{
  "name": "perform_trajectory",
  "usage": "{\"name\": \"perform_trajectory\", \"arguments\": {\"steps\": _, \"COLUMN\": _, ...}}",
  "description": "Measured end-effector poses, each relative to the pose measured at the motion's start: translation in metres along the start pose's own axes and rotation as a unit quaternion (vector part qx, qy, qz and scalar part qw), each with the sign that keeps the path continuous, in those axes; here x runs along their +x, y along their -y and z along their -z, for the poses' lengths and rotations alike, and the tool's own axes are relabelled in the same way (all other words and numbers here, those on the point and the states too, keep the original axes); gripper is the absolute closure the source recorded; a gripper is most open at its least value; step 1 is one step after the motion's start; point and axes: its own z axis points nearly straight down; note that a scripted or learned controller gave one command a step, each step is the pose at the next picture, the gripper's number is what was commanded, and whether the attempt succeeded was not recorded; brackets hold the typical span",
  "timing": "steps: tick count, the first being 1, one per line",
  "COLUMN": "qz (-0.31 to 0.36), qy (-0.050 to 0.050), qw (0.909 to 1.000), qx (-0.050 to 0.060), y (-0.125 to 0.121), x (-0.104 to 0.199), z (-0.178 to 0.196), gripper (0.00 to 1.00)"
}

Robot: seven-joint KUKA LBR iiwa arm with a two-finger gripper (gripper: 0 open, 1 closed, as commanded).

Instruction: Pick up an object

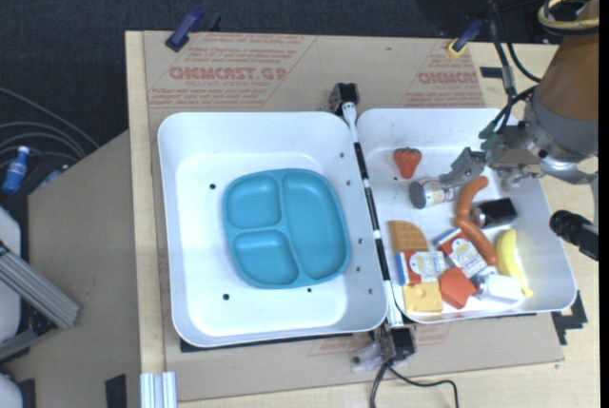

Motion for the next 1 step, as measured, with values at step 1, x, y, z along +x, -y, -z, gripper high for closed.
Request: {"name": "perform_trajectory", "arguments": {"steps": 1, "qz": 0.0, "qy": 0.001, "qw": 1.0, "qx": -0.001, "y": -0.0293, "x": -0.0114, "z": -0.1598, "gripper": 0.0}}
